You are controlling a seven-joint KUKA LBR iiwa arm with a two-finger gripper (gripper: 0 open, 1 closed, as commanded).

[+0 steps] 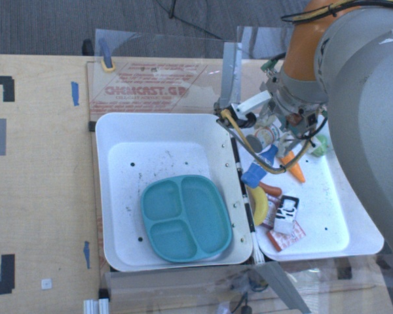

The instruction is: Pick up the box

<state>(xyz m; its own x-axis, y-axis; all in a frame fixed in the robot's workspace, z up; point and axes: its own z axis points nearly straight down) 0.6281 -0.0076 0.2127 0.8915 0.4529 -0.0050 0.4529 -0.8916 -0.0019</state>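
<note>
the big grey arm [370, 110] looms closest to the lens, its orange band [311, 41] above the wrist, and it reaches down into the right bin [340, 234]. the end effector [278, 136] sits low in the far part of that bin among cables and small clutter; whether it is spread or pressed together i cannot tell, and nothing shows plainly pinched in it.

the box [285, 214], white with black marks, lies in the right bin on a red and white packet [287, 236], just beside the banana [259, 205] near the wall shared with the left bin. from the end effector it lies toward the near edge of the bin, apart from it, with a blue piece [253, 174] and a carrot [295, 167] between. its long axis runs roughly from far to near, slightly tilted. the teal tray [183, 218] in the left bin plays no part.
</note>
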